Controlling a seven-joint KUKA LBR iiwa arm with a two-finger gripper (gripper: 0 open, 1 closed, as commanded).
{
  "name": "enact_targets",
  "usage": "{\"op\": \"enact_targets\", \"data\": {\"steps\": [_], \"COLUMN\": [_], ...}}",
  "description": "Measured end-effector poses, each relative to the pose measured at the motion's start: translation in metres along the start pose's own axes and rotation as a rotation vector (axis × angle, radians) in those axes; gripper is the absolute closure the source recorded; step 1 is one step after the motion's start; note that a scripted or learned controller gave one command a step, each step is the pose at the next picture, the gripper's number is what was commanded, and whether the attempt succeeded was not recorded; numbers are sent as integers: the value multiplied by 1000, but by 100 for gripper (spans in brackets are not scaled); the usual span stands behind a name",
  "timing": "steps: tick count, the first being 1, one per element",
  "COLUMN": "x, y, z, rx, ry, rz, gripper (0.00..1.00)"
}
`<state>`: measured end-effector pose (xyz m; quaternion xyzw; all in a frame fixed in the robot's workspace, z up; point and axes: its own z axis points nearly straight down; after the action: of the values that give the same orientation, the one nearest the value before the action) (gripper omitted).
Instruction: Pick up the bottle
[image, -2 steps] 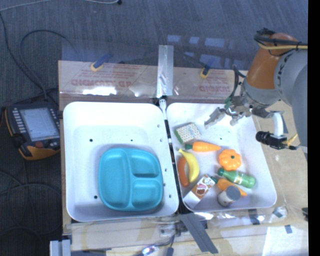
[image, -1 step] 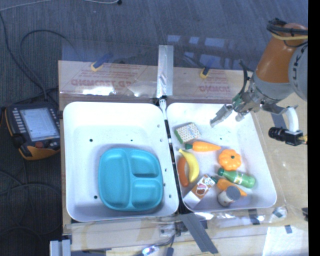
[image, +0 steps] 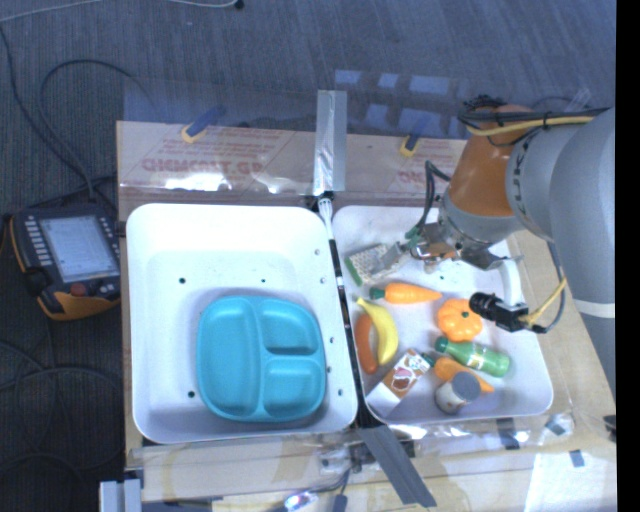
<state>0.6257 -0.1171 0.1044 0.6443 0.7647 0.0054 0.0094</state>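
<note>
Nearest edge: grey can (image: 454, 392) and small carton (image: 403, 374), both well toward me from the gripper (image: 432, 247).
Bottle: I see the green bottle (image: 477, 356) lying on its side in the right bin (image: 538, 398), below the gripper and well apart from it, touching the can.
Mid bin: orange pumpkin (image: 458, 319) and carrot (image: 411, 293) between gripper and bottle; banana (image: 376, 333) down-left.
Left of gripper: blue divided plate (image: 262, 356) in the left bin (image: 165, 240).
Beside gripper: crumpled packet (image: 374, 261), just left.
Gripper: at the bin's far side; I can't tell its state from here.
</note>
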Motion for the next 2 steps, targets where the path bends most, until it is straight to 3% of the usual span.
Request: {"op": "enact_targets", "data": {"steps": [1, 2], "x": [9, 9], "y": [-32, -32], "z": [14, 13], "rx": [9, 9], "ry": [3, 3], "rz": [235, 234], "gripper": [0, 0]}}
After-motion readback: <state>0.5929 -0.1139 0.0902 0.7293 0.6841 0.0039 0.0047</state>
